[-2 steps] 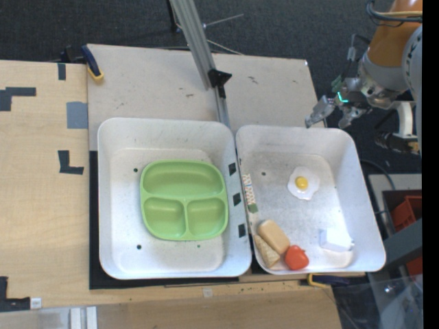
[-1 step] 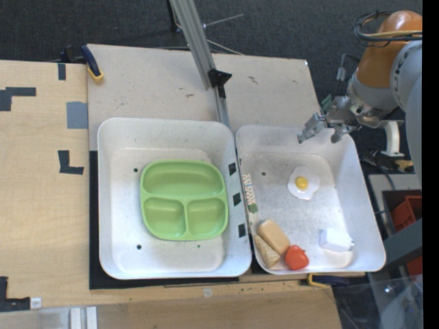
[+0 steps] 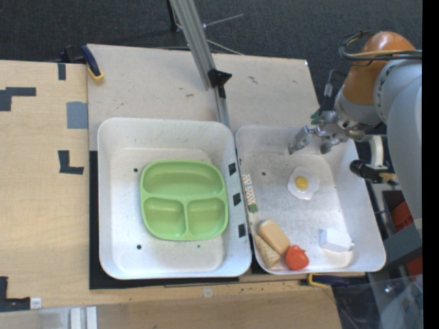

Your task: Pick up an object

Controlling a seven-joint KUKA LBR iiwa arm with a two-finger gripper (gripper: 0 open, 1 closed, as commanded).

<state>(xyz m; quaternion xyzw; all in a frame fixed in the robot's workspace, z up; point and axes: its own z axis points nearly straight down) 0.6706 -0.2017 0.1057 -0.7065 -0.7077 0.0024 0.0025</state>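
Bread lies diagonally, perhaps touching tomato; gripper apart.

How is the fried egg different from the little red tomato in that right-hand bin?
The fried egg lies flat, white with a yellow middle; the tomato is rounded and red all over. The egg sits alone near the middle of the right bin, apart from other things, while the tomato rests at the near edge right beside the bread piece. The egg lies closer to the gripper than the tomato does. Both are small and lie in the same bin.
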